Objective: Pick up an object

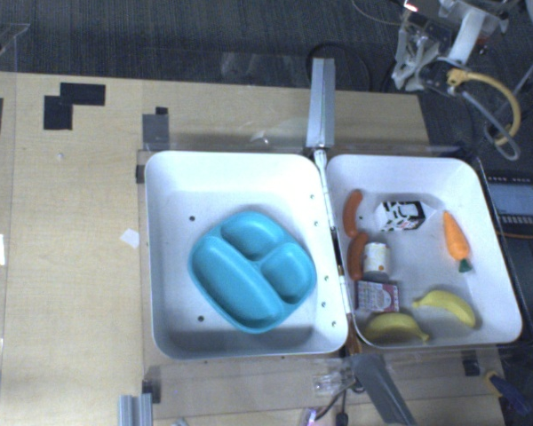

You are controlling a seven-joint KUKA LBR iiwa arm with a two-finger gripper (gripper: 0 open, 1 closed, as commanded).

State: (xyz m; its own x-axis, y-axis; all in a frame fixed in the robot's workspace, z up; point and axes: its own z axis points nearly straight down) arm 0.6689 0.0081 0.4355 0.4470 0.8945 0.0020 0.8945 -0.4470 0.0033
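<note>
Nearest the lens, at the bottom of the right bin (492, 204), lay two bananas (395, 327), one against the near wall, the other (447, 305) just right of it. Above them in that bin sat a small box (378, 296), a white can (376, 257), two sausages (352, 211), a black-and-white toy (401, 216) and a carrot (456, 240). Left of that bin, the second bin (160, 238) held a blue divided plate (253, 269). The arm hung well beyond the right bin's far edge, off the bench, wrist tilted, gripper (410, 63) pointing down; whether its fingers were parted could not be told, and nothing showed in them.
</note>
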